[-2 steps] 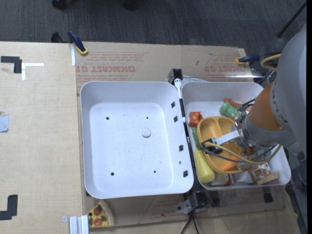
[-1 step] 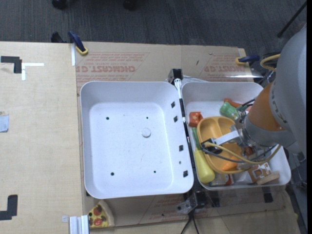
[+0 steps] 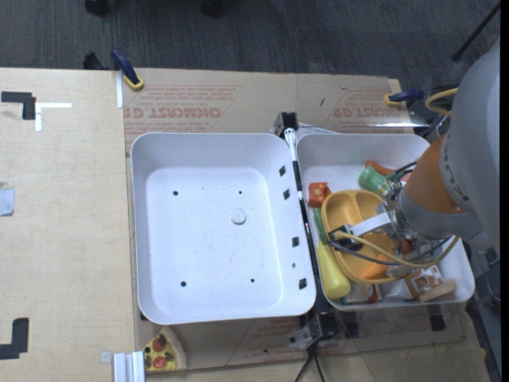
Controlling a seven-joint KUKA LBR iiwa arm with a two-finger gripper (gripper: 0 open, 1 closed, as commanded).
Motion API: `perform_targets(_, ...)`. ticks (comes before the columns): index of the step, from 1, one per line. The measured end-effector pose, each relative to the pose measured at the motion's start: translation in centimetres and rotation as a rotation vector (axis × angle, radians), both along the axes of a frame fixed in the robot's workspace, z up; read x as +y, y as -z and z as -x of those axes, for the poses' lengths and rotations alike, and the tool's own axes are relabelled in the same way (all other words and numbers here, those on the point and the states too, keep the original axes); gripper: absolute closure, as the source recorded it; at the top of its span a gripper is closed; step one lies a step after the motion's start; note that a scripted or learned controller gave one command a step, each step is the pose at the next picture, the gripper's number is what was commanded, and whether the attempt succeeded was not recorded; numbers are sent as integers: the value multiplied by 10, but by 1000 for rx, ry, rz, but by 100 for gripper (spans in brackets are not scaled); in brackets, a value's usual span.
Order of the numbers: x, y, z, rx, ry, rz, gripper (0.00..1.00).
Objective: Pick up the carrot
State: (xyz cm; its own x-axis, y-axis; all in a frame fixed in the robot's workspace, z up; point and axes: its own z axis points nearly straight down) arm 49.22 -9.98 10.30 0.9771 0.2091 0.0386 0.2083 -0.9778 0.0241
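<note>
The right bin (image 3: 350, 146) was a proper mess in this one. The carrot (image 3: 374, 177) sat up at the bin's 12 o'clock side, near the far wall. Its green top was plain to see, and the orange body poked toward 1 o'clock, where the arm (image 3: 469, 134) hid part of it. The arm was stretched in from 3 o'clock, low over that half of the bin.

The claw (image 3: 400, 243) was down around the bin's middle, roughly 5 o'clock from the carrot and clearly apart from it. It hung over the inside of a big yellow bowl (image 3: 355, 209). Whether the claw was apart or together couldn't be told, since the wrist covered it.

Other stuff crowded round. The bowl's rim was just beside the carrot on its 6 o'clock side. A little red cube (image 3: 319, 192) lay at 9 o'clock from the carrot. A banana (image 3: 330, 273) lay along the bowl's 7 o'clock edge by the bin wall. A small printed box (image 3: 428, 277) and a pale block (image 3: 439, 292) sat in the 5 o'clock corner.

The left bin (image 3: 135, 213) was at 9 o'clock. A toy pizza slice (image 3: 161, 352) lay on the bench just past that bin's 6 o'clock edge.
</note>
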Motion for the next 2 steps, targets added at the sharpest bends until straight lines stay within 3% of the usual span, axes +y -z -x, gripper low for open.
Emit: perform_targets(2,-1,0,1,1,4,-1,0)
